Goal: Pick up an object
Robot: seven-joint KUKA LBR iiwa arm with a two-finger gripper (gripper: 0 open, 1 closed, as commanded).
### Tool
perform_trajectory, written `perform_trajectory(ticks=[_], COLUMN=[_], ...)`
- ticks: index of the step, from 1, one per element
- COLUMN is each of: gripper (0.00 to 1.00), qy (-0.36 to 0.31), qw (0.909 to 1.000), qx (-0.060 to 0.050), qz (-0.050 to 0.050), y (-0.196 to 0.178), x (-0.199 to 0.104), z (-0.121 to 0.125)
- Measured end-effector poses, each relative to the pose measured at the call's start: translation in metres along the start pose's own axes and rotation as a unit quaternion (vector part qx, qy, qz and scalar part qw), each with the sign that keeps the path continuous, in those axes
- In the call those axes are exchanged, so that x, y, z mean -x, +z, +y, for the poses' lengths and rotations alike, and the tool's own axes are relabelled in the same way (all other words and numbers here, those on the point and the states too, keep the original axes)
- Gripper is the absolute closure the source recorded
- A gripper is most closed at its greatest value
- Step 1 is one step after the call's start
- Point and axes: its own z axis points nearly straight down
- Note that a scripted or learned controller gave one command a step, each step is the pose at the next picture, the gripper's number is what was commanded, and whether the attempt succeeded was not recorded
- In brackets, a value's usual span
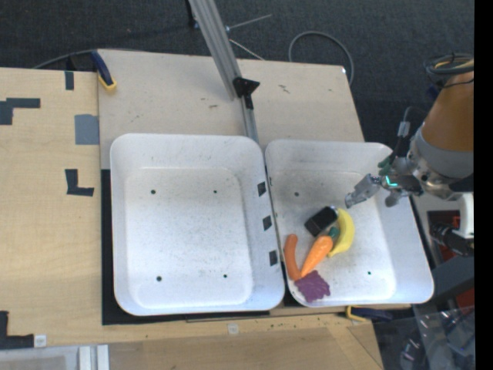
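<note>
the bench carries two shallow white bins side by side. the left bin (131,206) has only small dark dots on its floor. the right bin (308,156) holds a small cluster of things near its front left part, close to the wall shared with the left bin.

in that cluster, a black block (320,221) lies farthest from the front edge, touching the upper end of a yellow banana (343,232). the banana curves down along the block's right side. an orange carrot (316,255) lies tilted, its thick end touching the banana's lower end and its tip pointing toward the bin's front left corner. just to its left, an orange curved piece (290,256) lies along the bin's left wall. a purple lump (312,286) sits at the front edge, just under the carrot's tip.

the arm comes in over the right bin's right edge, its orange band (453,114) above the grey wrist. the gripper (375,189) hangs over the right half of the bin, toward the back, up and to the right of the banana and apart from the whole cluster. one grey finger (359,193) slants down toward the bin floor. nothing shows between the fingers, and whether they are spread or closed i cannot tell from this angle.
</note>
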Motion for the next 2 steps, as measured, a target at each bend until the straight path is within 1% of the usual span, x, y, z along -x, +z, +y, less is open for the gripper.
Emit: perform_trajectory(ticks=[1,2], gripper=[0.00,0.00], qy=[-0.001,0.000], qw=[1.0000,1.0000], qx=[0.002,-0.001], qz=[-0.001,0.000], y=[-0.002,0.060], x=[0.000,0.004], z=[0.001,-0.005])
